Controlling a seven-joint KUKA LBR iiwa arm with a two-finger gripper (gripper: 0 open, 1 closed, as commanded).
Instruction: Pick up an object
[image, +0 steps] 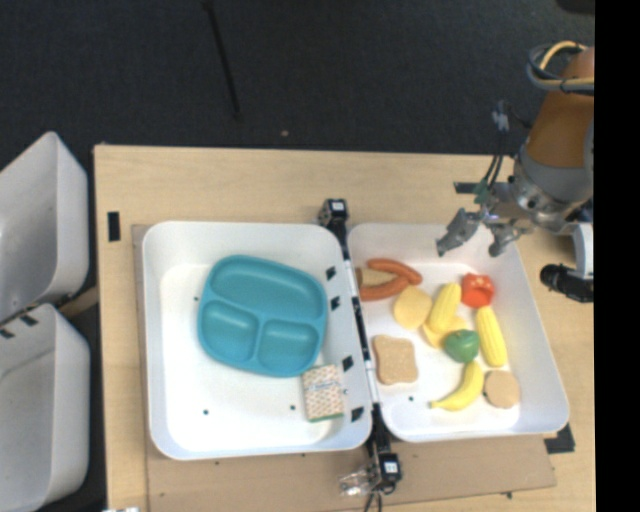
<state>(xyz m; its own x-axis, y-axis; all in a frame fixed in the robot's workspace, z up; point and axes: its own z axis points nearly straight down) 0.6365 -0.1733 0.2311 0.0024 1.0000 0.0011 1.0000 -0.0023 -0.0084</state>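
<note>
Hovering at upper right, over the right bin's (530, 300) far rim: gripper (478, 232), fingers (452, 235) spreading apart, pinching nothing. Lying mid-bin below: sausage (385, 272), corn (443, 307), tomato (478, 289), banana (460, 388). Sitting in the left bin (170, 400): blue plate (264, 314).

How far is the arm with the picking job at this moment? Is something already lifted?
Nothing looks picked yet: the gripper hangs open above the far edge of the right bin, with nothing between its fingers. The toy food, such as the tomato, hot dog and banana, lies in that bin. Left to do: descend, grasp, lift.
</note>
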